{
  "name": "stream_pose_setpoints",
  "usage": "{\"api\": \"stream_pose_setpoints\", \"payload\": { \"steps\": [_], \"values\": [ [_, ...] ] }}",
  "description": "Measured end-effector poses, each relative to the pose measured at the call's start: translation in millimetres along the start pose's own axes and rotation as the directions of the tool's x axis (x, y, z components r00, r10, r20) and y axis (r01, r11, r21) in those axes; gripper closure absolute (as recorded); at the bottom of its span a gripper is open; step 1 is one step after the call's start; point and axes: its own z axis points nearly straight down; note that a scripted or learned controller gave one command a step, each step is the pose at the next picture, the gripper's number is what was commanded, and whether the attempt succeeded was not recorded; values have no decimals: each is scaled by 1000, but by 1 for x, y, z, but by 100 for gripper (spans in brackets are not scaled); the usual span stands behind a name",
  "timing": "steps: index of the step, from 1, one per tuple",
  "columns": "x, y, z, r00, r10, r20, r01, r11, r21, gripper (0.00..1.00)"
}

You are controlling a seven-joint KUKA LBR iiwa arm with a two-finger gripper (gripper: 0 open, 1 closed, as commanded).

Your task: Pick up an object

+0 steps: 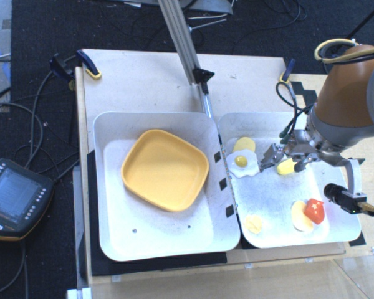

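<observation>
My gripper (285,159) hangs low over the upper middle of the right bin (336,232), reaching in from the right. Its fingers stand apart, open. A small yellow object (287,167) lies on the bin floor between and just below them; whether they touch it I cannot tell. Left of it lies a toy fried egg (242,162), with a round yellow piece (244,144) just behind. Near the front right of the bin sit a red object (314,210) against a pale yellow one (300,217). A small pale yellow piece (254,223) lies front left.
A large yellow square plate (165,169) fills the middle of the left bin (112,229). A metal pole (181,33) slants down to the divider between the bins. A black bracket (343,197) sticks over the right bin's right side.
</observation>
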Motion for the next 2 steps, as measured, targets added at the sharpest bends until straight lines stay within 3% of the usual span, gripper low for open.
{"api": "stream_pose_setpoints", "payload": {
  "steps": [2],
  "values": [
    [-1, 1, 121, 1000, 1, 0, -1, 1000, 1, 0]
  ]
}}
